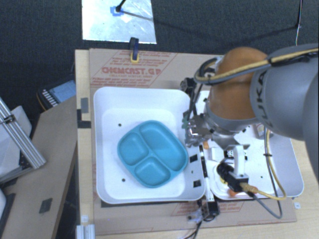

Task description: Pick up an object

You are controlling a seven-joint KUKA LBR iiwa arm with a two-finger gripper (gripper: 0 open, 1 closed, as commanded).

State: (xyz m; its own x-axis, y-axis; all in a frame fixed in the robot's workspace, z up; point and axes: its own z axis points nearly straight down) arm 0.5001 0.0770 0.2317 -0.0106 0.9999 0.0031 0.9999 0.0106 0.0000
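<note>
Blue divided plate (152, 154) in left bin (107, 133) at frame centre, my arm (259, 98) over right bin (291, 180) — jaw state I cannot tell.

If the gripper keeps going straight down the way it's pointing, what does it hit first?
Likely the inner wall between the two bins, or the right bin's floor beside it. The gripper hangs over that seam, just right of the blue divided plate in the left bin. Depth is unclear, so the plate's edge is possible.

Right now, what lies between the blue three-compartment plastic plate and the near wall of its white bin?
In the camera view, bare white bin floor lies between the blue three-compartment plastic plate and the near wall of the left white bin.
</note>
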